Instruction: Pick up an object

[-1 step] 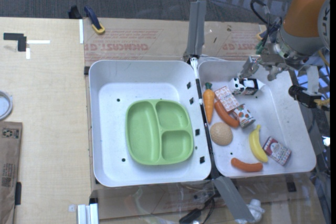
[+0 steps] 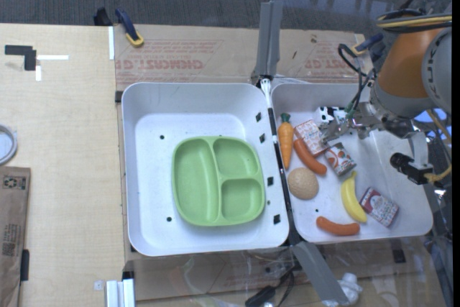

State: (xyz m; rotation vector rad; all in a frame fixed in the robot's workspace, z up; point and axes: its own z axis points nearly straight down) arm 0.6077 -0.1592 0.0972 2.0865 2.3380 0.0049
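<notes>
In the right bin (image 2: 417,225), the gripper (image 2: 343,127) hangs low over a small carton (image 2: 338,159) beside the sausage (image 2: 309,156), its grip unclear, the arm (image 2: 406,68) hiding the bin's far corner.

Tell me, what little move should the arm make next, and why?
Probably a short drop straight down. The gripper hovers over the right bin, above the small carton beside the sausage, and nothing sits in it yet, so lowering onto that carton seems the nearest chance.
</notes>
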